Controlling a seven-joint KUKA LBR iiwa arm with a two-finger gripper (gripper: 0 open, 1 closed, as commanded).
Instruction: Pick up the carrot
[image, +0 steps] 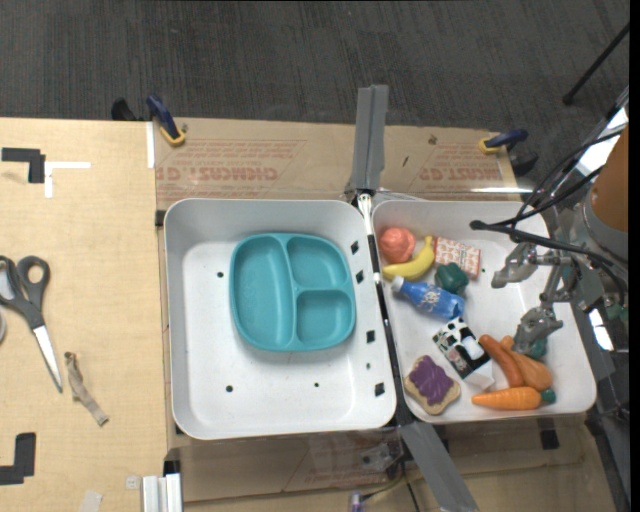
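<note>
Pale wooden tabletop on dark carpet carried two white bins; jaws state unreadable, above the orange plastic carrot.

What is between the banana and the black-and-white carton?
In the camera view, a blue bottle lies between the banana and the black-and-white carton.

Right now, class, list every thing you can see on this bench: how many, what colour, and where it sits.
Bins: two, white, side by side.
Divided plate: one, teal, left bin.
Carrots: about three, orange, right bin's near right corner.
Banana: one, yellow, right bin.
Round fruit: one, orange-red, by the banana.
Bottle: one, blue and white, right bin.
Toast: one, purple-topped, right bin.
Scissors: one, grey, bench's left.
Gripper: one, grey, over the carrots.
</note>
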